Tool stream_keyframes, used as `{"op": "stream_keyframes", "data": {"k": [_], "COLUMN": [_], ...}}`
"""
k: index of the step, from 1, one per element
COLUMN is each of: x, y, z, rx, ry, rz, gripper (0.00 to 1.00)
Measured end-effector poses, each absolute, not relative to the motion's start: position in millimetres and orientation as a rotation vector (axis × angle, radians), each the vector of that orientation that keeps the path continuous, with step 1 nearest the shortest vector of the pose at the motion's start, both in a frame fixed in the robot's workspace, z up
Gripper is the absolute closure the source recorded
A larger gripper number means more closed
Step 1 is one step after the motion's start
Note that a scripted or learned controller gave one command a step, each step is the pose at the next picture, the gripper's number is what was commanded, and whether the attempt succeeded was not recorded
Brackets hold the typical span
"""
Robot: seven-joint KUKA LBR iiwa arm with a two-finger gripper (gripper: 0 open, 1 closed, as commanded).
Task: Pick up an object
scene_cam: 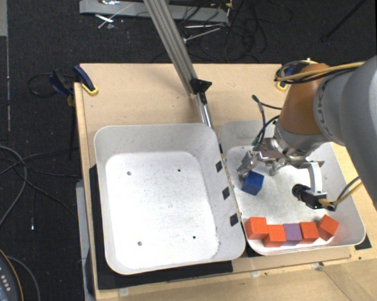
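Note:
A blue cube (253, 182) lies tilted in the right bin (236, 133), close to that bin's left wall. My gripper (259, 164) hangs directly over the cube's upper edge, with the grey and orange arm reaching in from the right. Whether the gripper touches the cube is unclear from this angle. A row of several blocks lines the right bin's front wall: orange ones (257, 227) with a purple one (292, 232) among them.
The left bin (156, 198) sits beside the right one, sharing a raised middle wall with black clips (226, 192). A slanted metal pole (178, 47) ends at the bins' back edge. A blue and yellow clamp (79, 78) grips the bench's far left corner.

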State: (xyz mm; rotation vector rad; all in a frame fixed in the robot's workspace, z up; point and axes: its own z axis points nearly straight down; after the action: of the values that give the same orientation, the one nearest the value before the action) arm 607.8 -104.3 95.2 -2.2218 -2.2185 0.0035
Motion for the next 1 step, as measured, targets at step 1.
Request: {"op": "stream_keyframes", "data": {"k": [1], "x": [594.4], "y": [-102.1], "z": [95.6], "rx": [-2.223], "ry": [-2.219], "rz": [0.001], "gripper": [0.0]}}
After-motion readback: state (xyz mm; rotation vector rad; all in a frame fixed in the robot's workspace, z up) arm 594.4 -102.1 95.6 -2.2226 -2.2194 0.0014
